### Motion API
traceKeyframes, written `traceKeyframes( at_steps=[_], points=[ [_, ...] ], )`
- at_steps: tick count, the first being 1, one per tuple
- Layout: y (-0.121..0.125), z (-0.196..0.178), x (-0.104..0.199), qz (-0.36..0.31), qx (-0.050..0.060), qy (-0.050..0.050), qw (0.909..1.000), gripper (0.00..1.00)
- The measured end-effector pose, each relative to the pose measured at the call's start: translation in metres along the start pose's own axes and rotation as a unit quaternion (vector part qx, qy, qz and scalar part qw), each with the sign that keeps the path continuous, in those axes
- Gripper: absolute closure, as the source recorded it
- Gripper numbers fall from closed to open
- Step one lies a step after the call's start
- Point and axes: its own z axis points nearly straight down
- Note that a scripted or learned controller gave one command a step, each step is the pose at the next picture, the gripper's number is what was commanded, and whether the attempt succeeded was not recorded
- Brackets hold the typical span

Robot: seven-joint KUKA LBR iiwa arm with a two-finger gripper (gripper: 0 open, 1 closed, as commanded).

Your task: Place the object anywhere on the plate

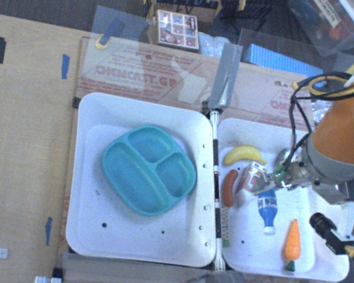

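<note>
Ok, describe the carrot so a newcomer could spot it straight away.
Start at the right bin, the one the arm reaches into. Along its near right part lies the carrot, right of the blue-and-white bottle. It is the bin's orange, tapered piece with a green stub at its near end, unlike the yellow banana and red sausage.

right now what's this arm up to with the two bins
The grey and orange arm reaches in over the right bin, with its gripper down among toy food there: a banana, a sausage, a small bottle and a carrot. It seems to be trying for something near the banana, but I can't tell if it has hold of anything. The blue divided plate sits in the left bin with nothing on it yet.
</note>
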Motion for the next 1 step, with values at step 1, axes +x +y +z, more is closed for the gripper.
traceKeyframes(
  at_steps=[1],
  points=[
    [0.059, 0.0002, 0.0629, 0.007, 0.0, 0.0, 1.0, 1.0]
  ],
)
